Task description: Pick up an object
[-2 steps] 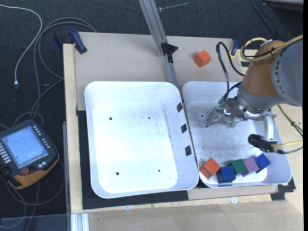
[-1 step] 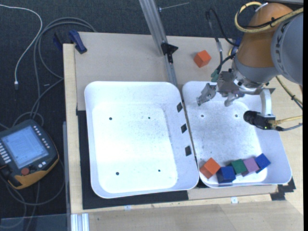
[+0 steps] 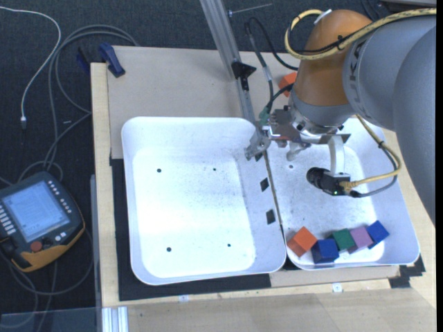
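Whether the jaws are spread or closed cannot be told; the gripper [image 3: 277, 147] hangs low over the far left corner of the right bin [image 3: 394, 206], close to the seam between the two bins, with nothing seen in its grasp.

Two shallow white bins sit side by side on the worktop [image 3: 173, 81]. The left bin [image 3: 187, 261] shows a speckled floor. In the right bin, five blocks lie in a loose row along the near edge. From left to right: one orange block [image 3: 302, 241], one blue block [image 3: 324, 251], one green block [image 3: 344, 241], one purple block [image 3: 360, 237] and a second blue block [image 3: 377, 232]. Neighbours touch or nearly touch. All five lie well apart from the gripper. The grey arm [image 3: 401, 68] with its orange band [image 3: 329, 54] covers the bin's far right part.
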Robot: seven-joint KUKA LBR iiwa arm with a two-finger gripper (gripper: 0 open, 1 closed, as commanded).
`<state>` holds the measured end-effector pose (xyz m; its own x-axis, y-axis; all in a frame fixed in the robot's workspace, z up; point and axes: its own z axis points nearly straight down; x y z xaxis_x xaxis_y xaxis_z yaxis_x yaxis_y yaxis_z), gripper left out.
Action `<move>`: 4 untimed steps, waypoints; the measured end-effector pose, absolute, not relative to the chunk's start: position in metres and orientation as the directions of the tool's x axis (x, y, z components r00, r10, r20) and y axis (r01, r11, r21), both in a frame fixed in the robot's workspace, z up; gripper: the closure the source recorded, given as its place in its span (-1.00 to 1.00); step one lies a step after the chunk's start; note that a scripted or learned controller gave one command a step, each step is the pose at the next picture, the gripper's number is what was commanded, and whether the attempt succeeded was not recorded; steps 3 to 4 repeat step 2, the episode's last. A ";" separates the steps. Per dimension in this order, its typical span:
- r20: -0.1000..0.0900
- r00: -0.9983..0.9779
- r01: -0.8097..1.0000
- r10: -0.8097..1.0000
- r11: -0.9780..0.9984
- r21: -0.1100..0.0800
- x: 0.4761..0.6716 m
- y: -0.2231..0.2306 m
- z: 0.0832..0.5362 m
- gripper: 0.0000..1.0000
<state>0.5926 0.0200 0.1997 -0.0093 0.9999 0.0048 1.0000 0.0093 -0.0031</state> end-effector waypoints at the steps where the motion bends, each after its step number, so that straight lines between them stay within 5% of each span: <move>1: 0.003 -0.003 1.000 1.000 0.003 0.000 0.594 0.015 0.211 1.00; 2: 0.004 -0.009 1.000 1.000 0.009 0.003 0.603 0.087 0.228 1.00; 4: 0.004 -0.009 1.000 1.000 0.009 0.003 0.603 0.087 0.228 1.00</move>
